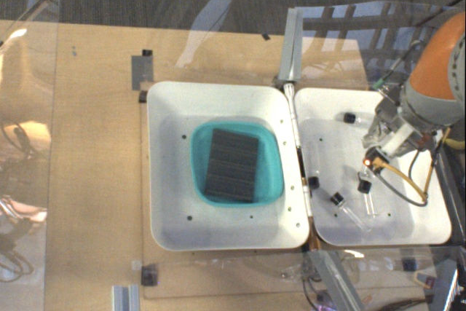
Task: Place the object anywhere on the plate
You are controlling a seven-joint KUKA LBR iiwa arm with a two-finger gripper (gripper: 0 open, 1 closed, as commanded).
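Note:
A dark grey ridged rectangular block [233,165] lies flat on the teal plate [199,156], which sits in the middle of the left white bin [167,156]. The block rests wholly inside the plate's rim, slightly tilted. My gripper [362,209] hangs low over the right white bin [429,226], well to the right of the plate and apart from the block. The grey arm with its orange band [440,69] reaches in from the right edge above it.
Three small black pieces lie in the right bin: one near the back [349,117], one by the left wall [313,182] and one just left of the gripper [336,198]. A ridge [297,156] divides the two bins.

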